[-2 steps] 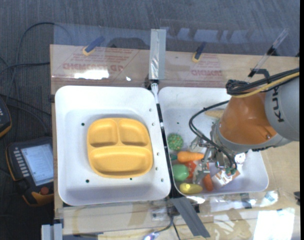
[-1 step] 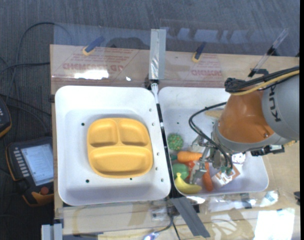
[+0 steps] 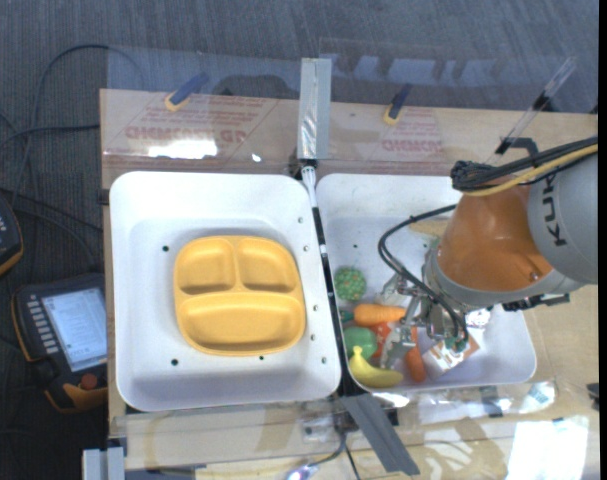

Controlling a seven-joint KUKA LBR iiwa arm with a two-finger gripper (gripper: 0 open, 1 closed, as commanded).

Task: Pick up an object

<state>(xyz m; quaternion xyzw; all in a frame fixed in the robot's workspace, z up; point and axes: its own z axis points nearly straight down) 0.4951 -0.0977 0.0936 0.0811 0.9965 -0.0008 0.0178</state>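
Note:
My gripper (image 3: 423, 330) reaches down into the right bin (image 3: 503, 368), just right of a cluster of toy foods. An orange carrot (image 3: 378, 314) lies next to it on the left. A yellow banana (image 3: 373, 372) and a green piece (image 3: 359, 336) sit at the bin's front left. A green round item (image 3: 349, 283) lies further back. A red piece (image 3: 414, 365) lies under the wrist. The arm's orange band hides much of the bin's middle.
The left bin (image 3: 143, 218) holds a yellow divided plate (image 3: 240, 293). A metal divider strip (image 3: 313, 118) runs between the bins at the back. Black cables loop from the wrist over the right bin.

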